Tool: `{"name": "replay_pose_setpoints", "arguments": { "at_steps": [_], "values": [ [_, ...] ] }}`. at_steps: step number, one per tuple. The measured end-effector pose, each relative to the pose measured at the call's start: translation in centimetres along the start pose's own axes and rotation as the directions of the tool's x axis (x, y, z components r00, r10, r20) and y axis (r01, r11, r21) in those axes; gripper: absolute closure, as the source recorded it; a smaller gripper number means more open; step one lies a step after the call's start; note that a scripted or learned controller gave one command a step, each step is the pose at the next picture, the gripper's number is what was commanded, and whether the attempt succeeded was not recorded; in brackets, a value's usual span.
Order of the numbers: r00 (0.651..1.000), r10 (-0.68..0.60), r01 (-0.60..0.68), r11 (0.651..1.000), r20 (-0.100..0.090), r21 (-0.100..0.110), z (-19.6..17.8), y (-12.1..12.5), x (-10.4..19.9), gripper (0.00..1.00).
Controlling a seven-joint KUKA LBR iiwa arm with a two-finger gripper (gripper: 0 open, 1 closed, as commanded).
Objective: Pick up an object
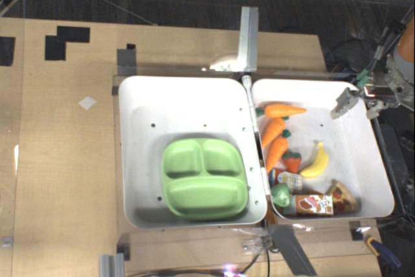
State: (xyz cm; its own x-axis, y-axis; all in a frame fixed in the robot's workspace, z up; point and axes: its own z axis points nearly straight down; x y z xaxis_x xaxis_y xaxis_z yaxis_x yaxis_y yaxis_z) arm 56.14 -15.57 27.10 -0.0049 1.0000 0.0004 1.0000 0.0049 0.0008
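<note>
From the camera view above the table (58, 159), two shallow white bins sit side by side. The left bin (139, 139) holds a green divided tray (204, 177), lying toward the bin's near edge. The right bin (363, 159) holds the toy food, gathered along its left wall and near edge: one carrot (283, 111) lies crosswise near the far-left corner, two more carrots (275, 141) lean side by side below it, a strawberry (294, 161) sits just beside their tips, and a banana (316, 161) lies nearer the middle. Along the near edge are a small green piece (280, 194), a flat printed packet (312, 204) and what looks like a pizza slice (342, 198), though that last is hard to make out.

The arm reaches in at the right bin's far-right corner. The claw (343, 102) hangs over bare bin floor, well apart from every toy, with nothing between its fingers; how far open it is cannot be told at this angle.

Judging from that, the pick has not begun: nothing is lifted, and choosing a toy, moving over it, descending and closing all remain.
</note>
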Motion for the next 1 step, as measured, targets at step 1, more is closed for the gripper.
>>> {"name": "replay_pose_setpoints", "arguments": {
  "at_steps": [1],
  "values": [
    [1.000, -0.005, 0.005, 1.000, 0.000, -0.006, -1.17, 0.18, 0.10, 1.00]
  ]
}}
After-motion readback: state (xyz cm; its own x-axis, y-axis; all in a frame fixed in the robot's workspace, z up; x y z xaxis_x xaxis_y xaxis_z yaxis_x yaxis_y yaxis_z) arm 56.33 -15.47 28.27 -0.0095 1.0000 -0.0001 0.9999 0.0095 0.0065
